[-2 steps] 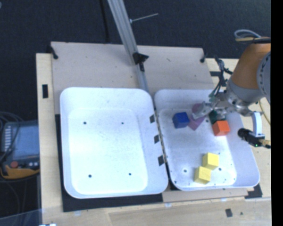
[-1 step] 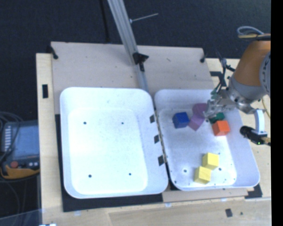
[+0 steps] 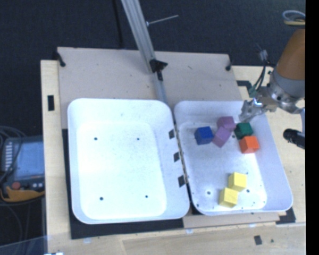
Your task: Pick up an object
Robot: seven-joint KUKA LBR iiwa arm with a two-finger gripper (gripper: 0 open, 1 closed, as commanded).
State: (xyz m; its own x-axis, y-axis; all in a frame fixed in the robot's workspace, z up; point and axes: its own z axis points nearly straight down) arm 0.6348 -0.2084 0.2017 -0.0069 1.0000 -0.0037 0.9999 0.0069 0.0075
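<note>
The right bin [image 3: 271,158] holds several small blocks. A blue block [image 3: 203,135] lies left of two purple blocks [image 3: 224,130] that touch each other. A green block [image 3: 244,129] sits against an orange block [image 3: 249,144]. Two yellow blocks [image 3: 233,189] lie near the bin's front. My gripper [image 3: 249,109] hangs at the bin's far right corner, just above and behind the green block. Nothing is visibly held.
The left bin [image 3: 80,121] stands beside the right one. A slanted metal rail [image 3: 141,33] runs from the back down to the gap between the bins. A handheld controller [image 3: 24,166] lies off the bench to the left.
</note>
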